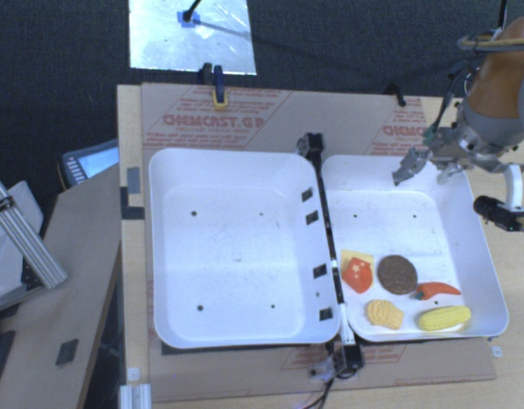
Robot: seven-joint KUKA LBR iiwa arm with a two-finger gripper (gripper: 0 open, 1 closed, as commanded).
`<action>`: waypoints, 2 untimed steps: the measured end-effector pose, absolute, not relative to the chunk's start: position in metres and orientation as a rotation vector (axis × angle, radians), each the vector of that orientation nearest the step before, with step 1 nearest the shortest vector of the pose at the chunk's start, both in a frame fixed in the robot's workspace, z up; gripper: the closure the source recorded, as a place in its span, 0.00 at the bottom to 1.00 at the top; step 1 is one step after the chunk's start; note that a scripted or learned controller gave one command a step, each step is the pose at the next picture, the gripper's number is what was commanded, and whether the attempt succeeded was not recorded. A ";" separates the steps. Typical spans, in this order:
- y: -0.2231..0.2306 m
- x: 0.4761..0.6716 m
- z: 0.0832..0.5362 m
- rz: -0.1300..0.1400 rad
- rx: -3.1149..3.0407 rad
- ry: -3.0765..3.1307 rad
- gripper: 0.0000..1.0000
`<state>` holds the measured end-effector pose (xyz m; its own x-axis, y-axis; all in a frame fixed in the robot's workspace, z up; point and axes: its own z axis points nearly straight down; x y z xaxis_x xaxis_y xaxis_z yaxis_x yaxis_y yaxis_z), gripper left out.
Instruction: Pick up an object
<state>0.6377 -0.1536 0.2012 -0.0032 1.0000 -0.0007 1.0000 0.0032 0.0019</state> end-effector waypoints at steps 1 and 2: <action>-0.207 0.614 0.078 -0.006 2.227 2.220 0.00; -0.204 0.618 0.096 0.004 2.214 2.220 1.00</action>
<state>0.6180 -0.2041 0.0961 -0.0029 1.0000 -0.0025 1.0000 0.0029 0.0060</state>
